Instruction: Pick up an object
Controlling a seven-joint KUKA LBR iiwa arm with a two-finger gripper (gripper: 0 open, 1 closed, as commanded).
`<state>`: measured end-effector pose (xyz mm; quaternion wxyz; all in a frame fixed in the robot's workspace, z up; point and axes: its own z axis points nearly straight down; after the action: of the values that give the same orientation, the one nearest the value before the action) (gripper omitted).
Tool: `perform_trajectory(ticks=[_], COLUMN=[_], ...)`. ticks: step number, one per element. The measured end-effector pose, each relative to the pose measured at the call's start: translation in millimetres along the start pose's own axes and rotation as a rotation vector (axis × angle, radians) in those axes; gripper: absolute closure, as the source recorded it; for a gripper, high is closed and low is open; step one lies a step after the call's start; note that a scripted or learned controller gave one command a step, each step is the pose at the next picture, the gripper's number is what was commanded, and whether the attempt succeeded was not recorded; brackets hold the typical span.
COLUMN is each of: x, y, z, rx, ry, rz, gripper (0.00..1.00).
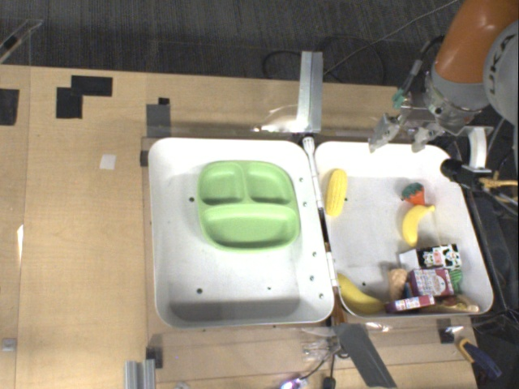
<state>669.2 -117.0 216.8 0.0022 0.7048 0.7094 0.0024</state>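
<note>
Closest to the cam, at the bottom of the right bin (478, 294), sits a pile of toy food: a banana (357, 295) in the front-left corner, a brown bread-like bit (396, 280), a purple-and-white carton (430, 284) and a small black-and-white box (440, 257). They lean on each other and touch the front wall, prob. because they slid or got dropped there. That makes them hard to grab one by one.

Further back in the same bin, w/ bare floor around them, are a second, smaller banana (412, 224), a little red-and-green thing (413, 192) that could be a strawberry (too small to be sure), and a yellow corn cob (335, 192) lying just beside the wall btwn the bins. These loose ones look like the easy picks.

Left bin (166, 241) holds one thing: a green plate w/ three parts (247, 203), flat in the middle. Nothing is on the plate.

Gripper (401, 134) hangs above the back edge of the right bin, near the back wall, well apart from all the toys. Its two fingers point down w/ a clear gap btwn them, so the jaws are spread and hold nothing. I think it is up high there so it can come down on a toy. No toy is picked yet; they all lie in the right bin. Nearest one to it looks like the strawberry thing, tho I can't tell which one it will go for.
</note>
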Motion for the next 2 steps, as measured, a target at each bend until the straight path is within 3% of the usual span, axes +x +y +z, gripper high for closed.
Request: perform_trajectory(ticks=[1, 2], x=[16, 15], y=[-17, -18], z=[8, 23], rx=[0.001, 0.001], ry=[-0.001, 0.001], rz=[-0.007, 0.114], gripper=[0.0, 0.0])
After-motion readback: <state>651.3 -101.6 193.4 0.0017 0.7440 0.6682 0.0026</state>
